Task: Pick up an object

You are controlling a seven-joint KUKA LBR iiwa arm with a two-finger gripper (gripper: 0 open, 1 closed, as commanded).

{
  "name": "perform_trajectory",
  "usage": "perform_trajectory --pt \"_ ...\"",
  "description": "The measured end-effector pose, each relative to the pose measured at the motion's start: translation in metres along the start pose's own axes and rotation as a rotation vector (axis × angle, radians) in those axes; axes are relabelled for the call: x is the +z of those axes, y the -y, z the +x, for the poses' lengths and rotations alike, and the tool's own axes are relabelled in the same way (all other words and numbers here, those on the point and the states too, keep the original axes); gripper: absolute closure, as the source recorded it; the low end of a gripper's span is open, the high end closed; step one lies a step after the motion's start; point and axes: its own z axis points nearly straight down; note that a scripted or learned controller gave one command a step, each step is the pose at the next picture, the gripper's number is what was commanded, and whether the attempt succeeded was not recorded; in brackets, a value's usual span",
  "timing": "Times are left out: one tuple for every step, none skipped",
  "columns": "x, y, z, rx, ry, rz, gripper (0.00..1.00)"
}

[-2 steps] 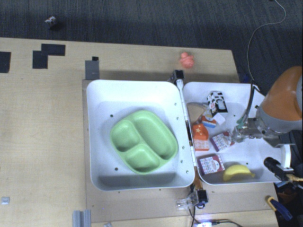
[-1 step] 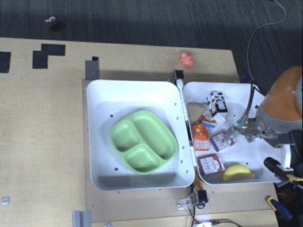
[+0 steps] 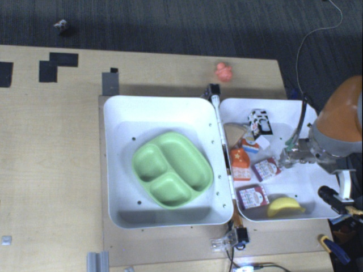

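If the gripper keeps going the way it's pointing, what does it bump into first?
Probably the small red packet just left of the gripper in the right bin, though depth is hard to judge from above.

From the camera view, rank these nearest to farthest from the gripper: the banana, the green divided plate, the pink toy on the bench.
Measured from the gripper in the right bin:
1. Banana, same bin, at its near edge, below the gripper in the view.
2. Green divided plate, in the left bin, across the divider.
3. Pink toy, on the bench beyond the bins; close to the plate's nearest edge in distance, so 2 and 3 are near a tie.
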Motion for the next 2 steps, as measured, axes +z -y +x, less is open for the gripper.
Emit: perform_trajectory --pt "0.000 0.000 0.000 0.000 0.000 0.000 0.00" --pt "-0.011 -0.002 0.001 -0.002 0.000 -0.004 1.00"
